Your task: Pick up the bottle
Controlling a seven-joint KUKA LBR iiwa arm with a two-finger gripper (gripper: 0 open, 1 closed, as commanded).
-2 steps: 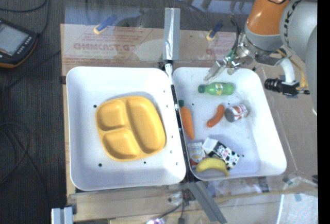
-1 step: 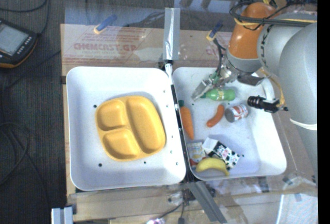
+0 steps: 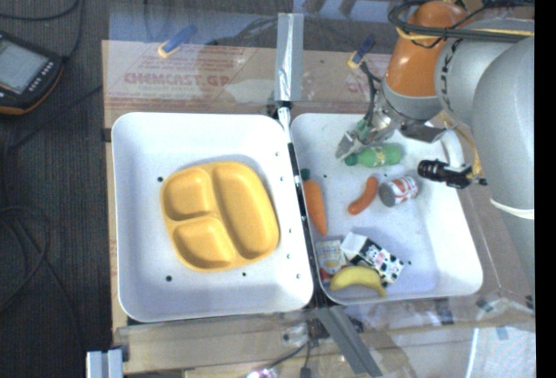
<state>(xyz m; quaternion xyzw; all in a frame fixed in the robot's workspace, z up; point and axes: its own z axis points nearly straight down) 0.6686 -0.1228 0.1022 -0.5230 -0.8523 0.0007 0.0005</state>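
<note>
The arm fills the right side, grey bulk with its orange band up top, reaching down into the right bin. Left bin carries a yellow tray with three compartments, sitting near its middle. Over in the right bin, the gripper is low at the far end, right against the green bottle, which lies on its side just beneath and beside it. Are the jaws clenched or released? Cannot tell from this angle. Just in front of the bottle, a small can lies tipped, touching a red sausage that slants beside it. A carrot lies along the bin's left wall. At the near edge, a banana curls up against a black-and-white box.
</note>
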